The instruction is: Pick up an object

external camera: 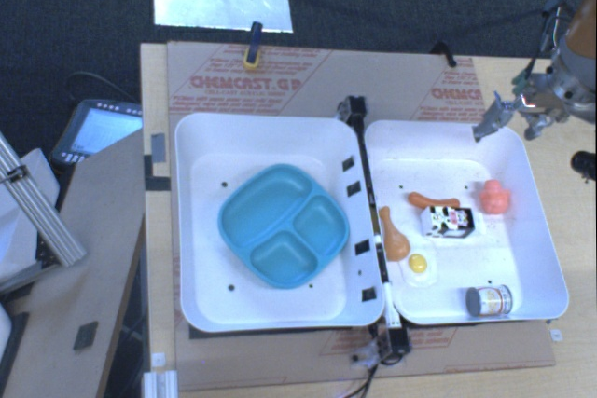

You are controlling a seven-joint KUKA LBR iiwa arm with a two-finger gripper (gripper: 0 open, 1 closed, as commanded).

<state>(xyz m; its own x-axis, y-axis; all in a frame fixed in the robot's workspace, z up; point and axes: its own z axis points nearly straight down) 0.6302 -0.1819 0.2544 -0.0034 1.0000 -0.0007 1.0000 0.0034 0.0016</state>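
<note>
while the tool (511,116) hangs over the upper right corner of the right bin (546,228), i judge nothing picked yet. fingers look spread, nothing between them. candidates lie in that bin: pink toy (494,197), sausage (433,199), egg (419,265), can (490,300). descent and grasp remain.

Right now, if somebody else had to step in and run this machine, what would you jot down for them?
Gripper: over the right white bin's far corner, carrying nothing.
Right bin: pink toy, orange sausage-shaped piece, black-and-white packet, orange drumstick-shaped toy, fried-egg toy, small grey can.
Left white bin: blue divided plate.
Done: nothing picked. Left: descend and grasp one object.
</note>
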